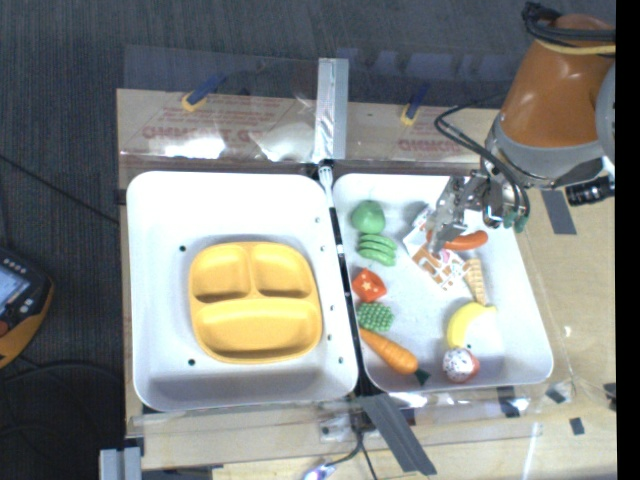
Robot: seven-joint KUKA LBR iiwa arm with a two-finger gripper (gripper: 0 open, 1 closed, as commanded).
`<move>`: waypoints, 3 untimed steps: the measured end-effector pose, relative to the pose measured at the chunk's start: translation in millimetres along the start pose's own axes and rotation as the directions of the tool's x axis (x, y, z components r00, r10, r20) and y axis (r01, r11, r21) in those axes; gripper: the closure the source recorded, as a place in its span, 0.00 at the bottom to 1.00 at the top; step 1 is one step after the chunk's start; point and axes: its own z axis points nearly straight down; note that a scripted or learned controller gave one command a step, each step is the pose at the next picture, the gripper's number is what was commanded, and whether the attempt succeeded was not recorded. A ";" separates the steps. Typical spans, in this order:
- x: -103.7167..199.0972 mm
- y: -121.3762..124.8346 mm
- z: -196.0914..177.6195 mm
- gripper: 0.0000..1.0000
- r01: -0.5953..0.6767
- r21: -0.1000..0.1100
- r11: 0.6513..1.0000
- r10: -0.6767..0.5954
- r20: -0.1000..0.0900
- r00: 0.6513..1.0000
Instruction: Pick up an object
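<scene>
- Gripper (448,211): you see the metal two-finger gripper low over the upper part of the right bin, below the arm's glossy orange band; whether it is open or closed, or has hold of anything, you cannot tell.
- Right shallow white plastic bin (535,343): smooth, rounded corners, holding the toy foods.
- Just beside the gripper: a flat white printed card-like packet (437,258) and a slim red-orange chilli-shaped piece (466,239).
- Left side of this bin: a round green ribbed vegetable (371,230), a small red tomato-like piece (368,285), a knobbly green piece (375,316) and a tapered orange carrot (390,351).
- Right side: a tan ridged stick (477,279), a curved smooth yellow banana (467,322) and a small red-and-white ball-shaped piece (459,364).
- Left shallow white plastic bin (160,218): holds a glossy yellow three-compartment tray (256,301).
- Table (585,298): pale wood, carrying both bins.
</scene>
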 end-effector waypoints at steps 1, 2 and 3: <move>0.2 -0.2 0.3 0.00 -0.001 0.001 1.000 0.001 -0.001 1.000; 27.1 -17.4 160.8 0.00 0.100 -0.001 0.995 -0.100 0.008 0.995; 53.7 -12.1 157.4 0.00 -0.005 0.002 1.000 0.005 0.039 0.999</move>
